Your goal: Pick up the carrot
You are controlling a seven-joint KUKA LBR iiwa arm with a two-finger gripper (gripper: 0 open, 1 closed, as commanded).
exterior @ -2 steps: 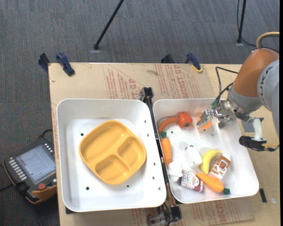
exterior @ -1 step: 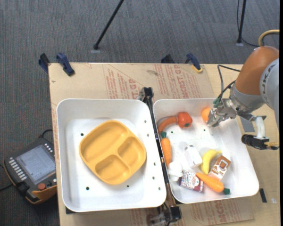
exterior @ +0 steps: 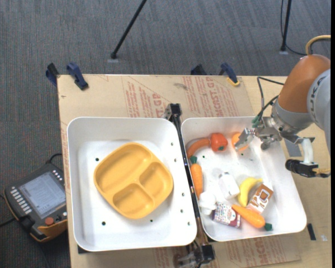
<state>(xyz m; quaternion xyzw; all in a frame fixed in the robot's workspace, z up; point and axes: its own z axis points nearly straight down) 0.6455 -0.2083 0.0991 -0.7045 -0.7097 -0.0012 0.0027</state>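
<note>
My claw (exterior: 250, 138) near the right bin's (exterior: 299, 205) far edge, grip unclear, carrot (exterior: 196, 177) by its left wall.

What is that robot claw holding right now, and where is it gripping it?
It cannot be told. The gripper sits at a small orange item in the right bin; the view is too small to show a hold.

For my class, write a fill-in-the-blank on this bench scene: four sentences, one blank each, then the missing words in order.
1. The yellow plastic divided plate lies in the ____ white bin.
2. The yellow banana lies in the ____ white bin.
3. The divided plate has ____ compartments.
4. The robot's hand hovers over the ____ bin.

Missing words: left; right; three; right
</note>
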